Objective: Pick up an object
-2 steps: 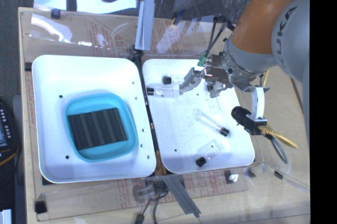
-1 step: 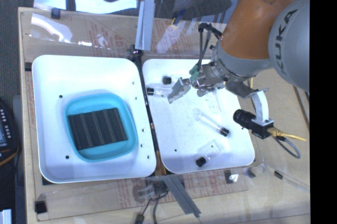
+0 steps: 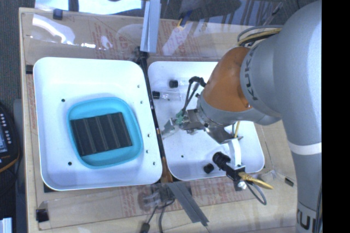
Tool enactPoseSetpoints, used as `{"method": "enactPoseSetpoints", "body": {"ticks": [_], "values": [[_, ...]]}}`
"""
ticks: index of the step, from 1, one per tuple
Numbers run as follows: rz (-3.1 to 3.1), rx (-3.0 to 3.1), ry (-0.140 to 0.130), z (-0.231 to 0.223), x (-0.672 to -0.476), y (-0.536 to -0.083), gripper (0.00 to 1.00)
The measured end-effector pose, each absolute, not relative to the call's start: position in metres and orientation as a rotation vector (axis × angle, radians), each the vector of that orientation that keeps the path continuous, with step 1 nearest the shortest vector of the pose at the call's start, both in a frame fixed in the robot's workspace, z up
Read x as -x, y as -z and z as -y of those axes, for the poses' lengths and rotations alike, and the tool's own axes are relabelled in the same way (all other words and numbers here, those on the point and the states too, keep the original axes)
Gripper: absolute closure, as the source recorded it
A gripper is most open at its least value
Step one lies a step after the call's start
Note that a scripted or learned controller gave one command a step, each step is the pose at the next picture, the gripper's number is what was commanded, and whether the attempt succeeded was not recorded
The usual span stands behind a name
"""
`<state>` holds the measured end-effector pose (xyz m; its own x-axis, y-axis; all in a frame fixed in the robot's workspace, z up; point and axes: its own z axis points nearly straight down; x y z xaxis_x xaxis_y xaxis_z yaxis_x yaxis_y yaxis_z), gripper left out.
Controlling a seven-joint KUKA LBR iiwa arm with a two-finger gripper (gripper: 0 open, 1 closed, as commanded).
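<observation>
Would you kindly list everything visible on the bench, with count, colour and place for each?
left bin: one, white, left half of the bench.
tray: one, light blue with a dark ribbed insert, lying in the left bin.
right bin: one, white, beside the left bin.
small dark object: one, black, near the right bin's far edge.
bench: one, pale wood under clear sheeting.
arm: one, grey with an orange band, over the right bin.
gripper: one, at the right bin's left side.
</observation>
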<state>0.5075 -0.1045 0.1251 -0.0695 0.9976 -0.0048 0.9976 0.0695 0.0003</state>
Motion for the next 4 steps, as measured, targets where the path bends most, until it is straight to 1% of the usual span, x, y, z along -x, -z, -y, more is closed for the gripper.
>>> {"method": "enactPoseSetpoints", "body": {"ticks": [1,2,3,4], "values": [[-2.309,-2.106,0.009,0.11,-0.552,-0.094,0.0],[-2.217,-2.223,-0.002,0.107,-0.516,-0.384,0.0],[-2.325,-2.119,0.006,0.097,-0.563,-0.25,0.0],[-2.486,-1.927,0.006,-0.048,-0.491,-0.198,0.0]]}}
